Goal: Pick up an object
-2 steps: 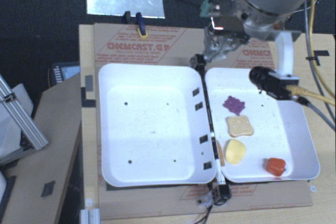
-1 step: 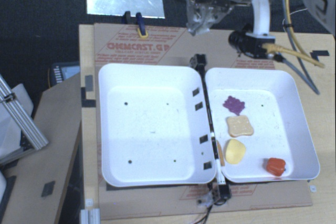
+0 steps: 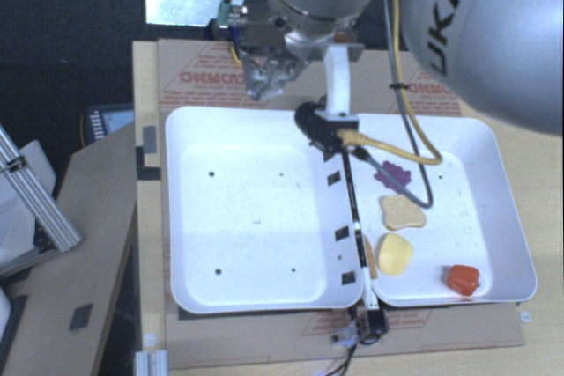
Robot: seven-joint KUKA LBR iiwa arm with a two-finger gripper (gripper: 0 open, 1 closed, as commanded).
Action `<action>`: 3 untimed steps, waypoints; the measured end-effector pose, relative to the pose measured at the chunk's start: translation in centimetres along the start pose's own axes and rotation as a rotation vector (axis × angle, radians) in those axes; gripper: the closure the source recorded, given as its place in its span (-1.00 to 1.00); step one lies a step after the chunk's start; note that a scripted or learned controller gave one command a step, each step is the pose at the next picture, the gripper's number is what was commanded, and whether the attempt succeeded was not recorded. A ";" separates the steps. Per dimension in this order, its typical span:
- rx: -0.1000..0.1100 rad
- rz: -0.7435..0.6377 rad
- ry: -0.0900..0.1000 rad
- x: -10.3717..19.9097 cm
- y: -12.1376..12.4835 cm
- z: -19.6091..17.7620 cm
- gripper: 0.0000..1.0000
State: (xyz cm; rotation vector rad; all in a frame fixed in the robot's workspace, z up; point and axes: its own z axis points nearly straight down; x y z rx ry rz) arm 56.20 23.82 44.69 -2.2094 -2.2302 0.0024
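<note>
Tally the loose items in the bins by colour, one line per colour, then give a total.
Purple: 1, the purple piece in the right bin
Beige: 1, the beige piece
Yellow: 1, the yellow piece
Orange-red: 1, the orange-red piece
Total: 4, all in the right bin; none counted in the left bin.

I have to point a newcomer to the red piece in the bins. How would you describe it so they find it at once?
Look at the right bin of the two white ones. Along its near edge, in the corner farthest from the divider, lies a small red-orange block. Its neighbours, two pale yellow pieces and a purple one, sit nearer the divider; it alone is red.
</note>
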 end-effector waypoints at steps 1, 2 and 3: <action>-0.015 0.010 0.004 -3.4 -3.0 -9.5 1.00; 0.008 0.003 -0.004 -0.2 -4.6 1.9 1.00; -0.017 0.008 0.005 -0.4 -1.8 -9.5 1.00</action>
